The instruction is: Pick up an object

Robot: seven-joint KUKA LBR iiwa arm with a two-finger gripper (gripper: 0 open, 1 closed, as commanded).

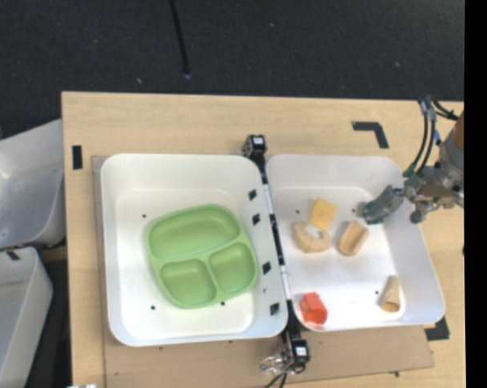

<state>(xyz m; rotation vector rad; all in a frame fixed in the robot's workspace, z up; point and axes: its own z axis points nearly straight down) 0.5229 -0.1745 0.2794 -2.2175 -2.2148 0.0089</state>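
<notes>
Five small food-like pieces lie loose on the floor of the right-hand shallow white bin (413, 289), any of them a candidate for the pick: a yellow cheese-like wedge (322, 213) toward the far middle, a pale round bun-like piece (311, 238) just in front of it, a tan bread-roll-shaped piece (353, 238) just beside that on the right, an orange-red block (312, 309) at the near left corner, and a small tan cone-shaped piece (390, 294) near the right wall. They are spread with gaps between most of them, which should leave room for fingers to come down around one.

The grey two-finger gripper (379, 207) hangs over the bin's far right part, nothing visibly between its fingers; whether they stand apart or together cannot be told at this slant. The roll and wedge lie nearest to it.

In the left-hand white bin (114, 217), a light green plastic divided plate (201, 255) lies flat, well apart from the action.
</notes>
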